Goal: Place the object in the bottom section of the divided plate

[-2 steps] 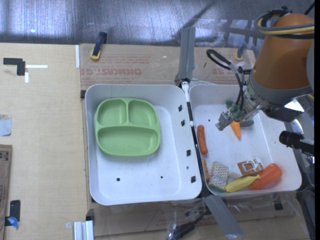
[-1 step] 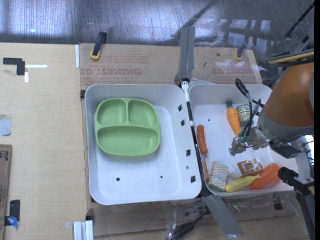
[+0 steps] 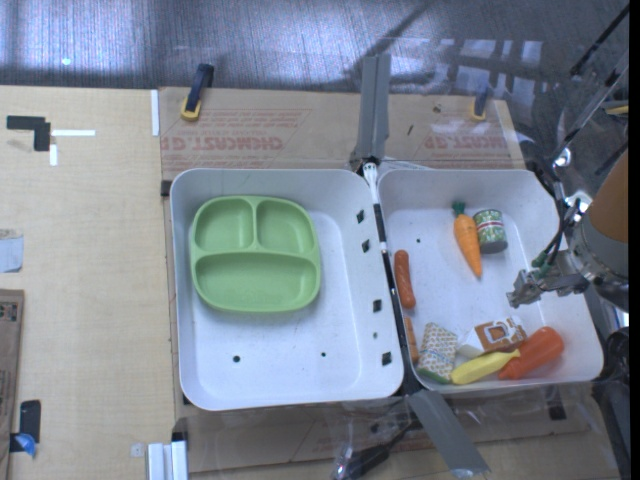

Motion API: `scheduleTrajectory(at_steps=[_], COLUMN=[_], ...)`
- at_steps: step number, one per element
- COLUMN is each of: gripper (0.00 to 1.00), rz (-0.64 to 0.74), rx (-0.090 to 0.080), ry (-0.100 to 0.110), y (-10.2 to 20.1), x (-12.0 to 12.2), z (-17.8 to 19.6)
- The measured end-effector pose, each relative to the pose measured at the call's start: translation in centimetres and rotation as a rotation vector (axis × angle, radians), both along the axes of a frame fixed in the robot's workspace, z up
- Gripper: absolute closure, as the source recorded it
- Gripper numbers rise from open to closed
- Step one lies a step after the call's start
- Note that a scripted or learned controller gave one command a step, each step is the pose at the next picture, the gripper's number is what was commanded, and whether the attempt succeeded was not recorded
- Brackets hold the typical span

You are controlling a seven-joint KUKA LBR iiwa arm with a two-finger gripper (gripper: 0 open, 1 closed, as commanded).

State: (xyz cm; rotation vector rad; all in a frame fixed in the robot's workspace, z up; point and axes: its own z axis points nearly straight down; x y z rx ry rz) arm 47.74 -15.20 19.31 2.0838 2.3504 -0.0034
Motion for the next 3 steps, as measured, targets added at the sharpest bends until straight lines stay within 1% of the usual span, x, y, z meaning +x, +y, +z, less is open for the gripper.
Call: scheduleTrajectory(at_steps=[1,2,3], gripper=[1.00,1.00,1.00], rz=[0.051,0.419,0.642], rx=[0.001,0.003,0.001], ry=[-0.001,0.000,-0.002], y=[-5.7,-6.9,-7.0], x=[0.0,0.0,1.0], z=[-8.3,-10.2,-5.5])
